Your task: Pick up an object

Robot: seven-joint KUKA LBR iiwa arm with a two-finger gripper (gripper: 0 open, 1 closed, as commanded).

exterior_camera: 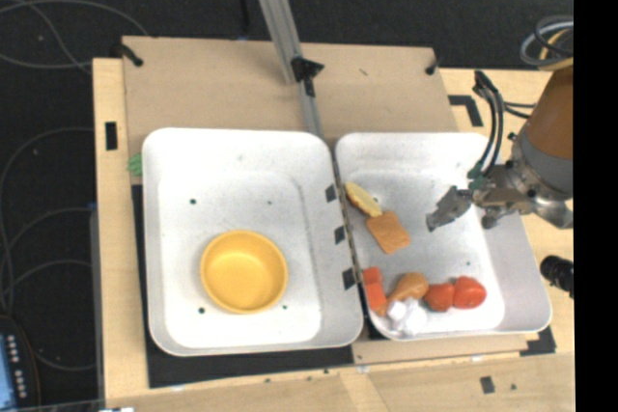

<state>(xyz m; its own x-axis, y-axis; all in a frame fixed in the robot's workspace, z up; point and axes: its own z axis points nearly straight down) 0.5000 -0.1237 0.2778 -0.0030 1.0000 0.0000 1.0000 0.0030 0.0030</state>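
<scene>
While hovering over the right bin, gripper with jaws spread, nothing between them: approach step, no grasp yet. Nearest target, tan block, just left, beside yellow wedge. Next: shift left, descend, close on 1 item.

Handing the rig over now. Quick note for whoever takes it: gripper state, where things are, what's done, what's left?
Gripper: over the right bin, above bare floor, nothing between its fingers.
Right bin items: pale yellow piece and tan block near the left wall; orange piece, brown rounded piece, white crumpled item and red item along the front wall.
Left bin: yellow bowl.
Done: no pick yet.
Left: descend on an item, grasp, lift. The tan block looks nearest the gripper.
</scene>
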